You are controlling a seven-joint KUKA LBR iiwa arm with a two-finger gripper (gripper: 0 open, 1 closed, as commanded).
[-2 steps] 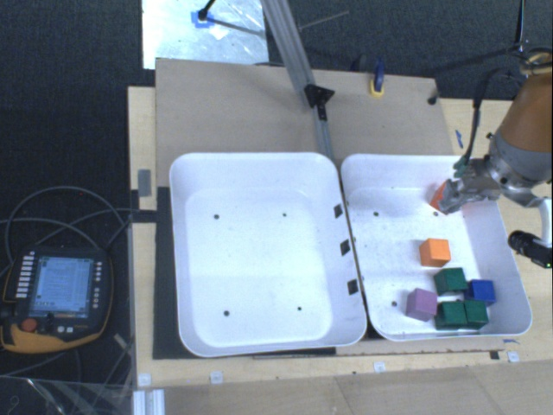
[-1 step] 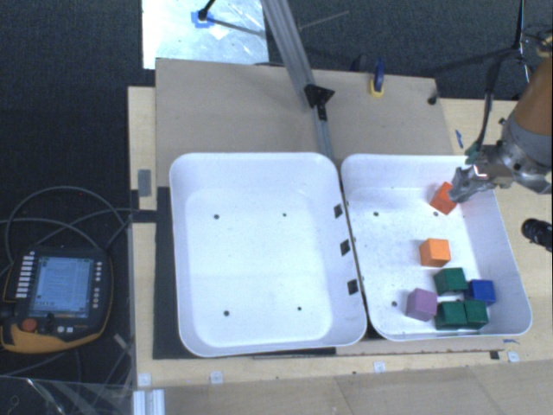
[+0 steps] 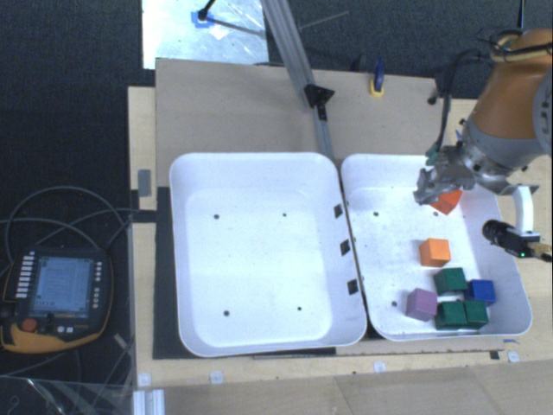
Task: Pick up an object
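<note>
A tan bench (image 3: pixel 259 111) stands on dark carpet, bearing two shallow white bins side by side. You will find the left bin (image 3: pixel 186 232) holding no objects. The right bin (image 3: pixel 376 258) carries all the loose stock. A teach pendant (image 3: pixel 56 296) lies on the floor off the bench's left side, cable coiled beside it.

The blocks cluster toward the near right corner of the right bin: an orange cube (image 3: pixel 435 252) stands a little apart, with a purple block (image 3: pixel 422 303), two green blocks (image 3: pixel 449 280) (image 3: pixel 460 315) and a blue block (image 3: pixel 480 290) packed close together below it. That grouping leaves you little room for a clean pinch among them.

A red-orange block (image 3: pixel 447 201) sits apart from these, nearer the bin's far wall, directly under the gripper (image 3: pixel 439 188). The arm reaches in from the right with the gripper low over this block, which reads as the chosen target, being the isolated one. The gripper body covers the block's upper part, so you cannot tell whether the jaws are spread or pinching it, nor whether the block rests on the bin floor or is lifted. Treat the grasp as unconfirmed.
</note>
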